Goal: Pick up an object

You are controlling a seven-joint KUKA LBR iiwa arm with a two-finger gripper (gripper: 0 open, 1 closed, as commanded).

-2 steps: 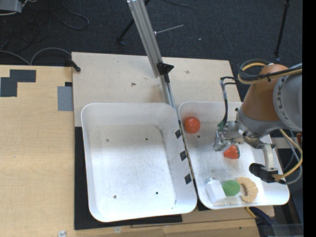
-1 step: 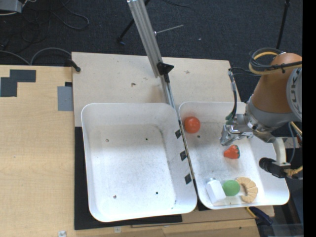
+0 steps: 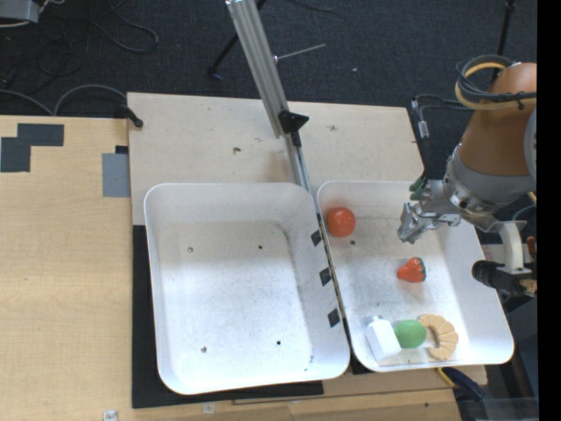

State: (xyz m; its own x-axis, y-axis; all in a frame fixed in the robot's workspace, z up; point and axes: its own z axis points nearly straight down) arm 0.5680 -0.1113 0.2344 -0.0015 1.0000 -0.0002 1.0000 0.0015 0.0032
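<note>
At 9 o'clock of the scene: pale wood board [image 3: 61,261] with grey patches. Next to it, toward centre: left white bin [image 3: 158,235], speckled with small dark dots on its floor. Rising from the seam between the bins toward 12 o'clock: slanted aluminium bar [image 3: 261,60], black bracket partway down. Along that seam: three small black clips [image 3: 321,274], one below another. Past the seam: right white bin [image 3: 491,323], holding every loose item. At 10 o'clock within it, near the seam: red ball [image 3: 341,222], lying alone. At 7 o'clock within it: white block [image 3: 381,338], touching a green ball [image 3: 408,333] at its 3 o'clock side. Near the bin's middle, at 5 o'clock from the red ball: red strawberry-like piece [image 3: 412,271] with a green end. Just at 12 o'clock of that piece, close above but seemingly apart from it: gripper [image 3: 410,231], metal, angled toward 8 o'clock; open or closed, cannot tell; nothing seen in its hold. At 5 o'clock within the bin, touching the green ball's 3 o'clock side: tan ridged pastry shape [image 3: 441,335]. At 3 o'clock of the scene: grey arm [image 3: 491,178] with orange band, reaching over the bin's rim.
</note>
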